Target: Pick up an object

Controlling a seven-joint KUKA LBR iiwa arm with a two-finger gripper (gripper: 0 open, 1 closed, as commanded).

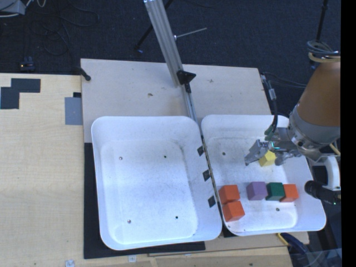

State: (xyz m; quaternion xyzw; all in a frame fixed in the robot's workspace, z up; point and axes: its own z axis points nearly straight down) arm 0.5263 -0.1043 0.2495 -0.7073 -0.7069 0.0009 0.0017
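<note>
I see gripper [266,156] over the right bin [311,221] | yellow block [269,158] sits between its fingers (looks gripped, above the bin floor) | toward the bin's near edge: purple block [256,191], green block [275,191], orange block [290,192] in a row | two orange blocks [231,202] by the bin's left wall

The arm [325,102] is cut off at the 3 o'clock side of the view. The gripper [266,156] covers part of the yellow block [269,158], so whether its fingers touch the block cannot be told. The green block [275,191] hides part of the orange block [290,192] beside it.
</note>
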